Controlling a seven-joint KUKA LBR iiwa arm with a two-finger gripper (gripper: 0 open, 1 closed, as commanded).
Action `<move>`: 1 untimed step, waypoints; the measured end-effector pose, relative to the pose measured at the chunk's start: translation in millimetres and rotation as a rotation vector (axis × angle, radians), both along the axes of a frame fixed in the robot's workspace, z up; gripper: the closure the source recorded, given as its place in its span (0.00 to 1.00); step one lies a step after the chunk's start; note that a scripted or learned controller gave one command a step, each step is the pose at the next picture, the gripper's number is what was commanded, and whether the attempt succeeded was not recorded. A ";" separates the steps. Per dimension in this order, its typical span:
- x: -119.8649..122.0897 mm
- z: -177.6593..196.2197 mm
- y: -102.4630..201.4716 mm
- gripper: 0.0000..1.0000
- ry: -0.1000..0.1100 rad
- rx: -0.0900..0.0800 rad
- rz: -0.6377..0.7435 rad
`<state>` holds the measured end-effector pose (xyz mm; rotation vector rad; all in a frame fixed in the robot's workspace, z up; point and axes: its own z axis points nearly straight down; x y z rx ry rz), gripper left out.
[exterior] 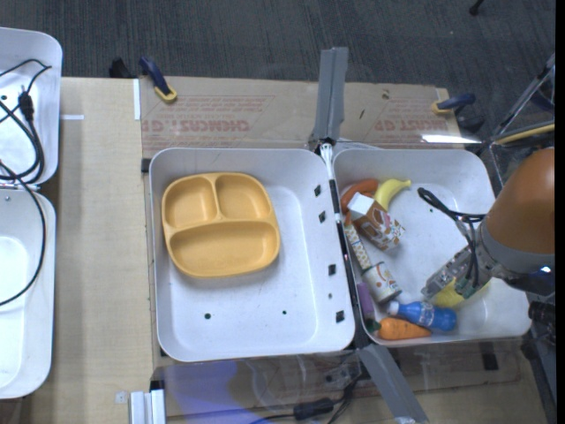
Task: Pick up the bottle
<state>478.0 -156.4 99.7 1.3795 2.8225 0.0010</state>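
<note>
The bottle point(430, 315) is blue with a pale cap and lies on its side near the front edge of the right bin point(477, 179). My gripper point(444, 283) hangs low in that bin, just above and behind the bottle, over a yellow object point(458, 295). The arm's orange band point(530, 206) rises to the right of it. Nothing shows clearly in the gripper's grasp.
An orange carrot point(403, 329) lies touching the bottle's left end. Snack packets point(371, 254), a small carton point(378, 222) and a banana point(389, 189) crowd the right bin's left side. A black cable point(446, 208) loops across its middle. The left bin point(256, 325) holds a yellow divided plate point(220, 223).
</note>
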 end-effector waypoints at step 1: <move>9.3 -7.3 53.0 1.00 -0.004 -0.007 -0.055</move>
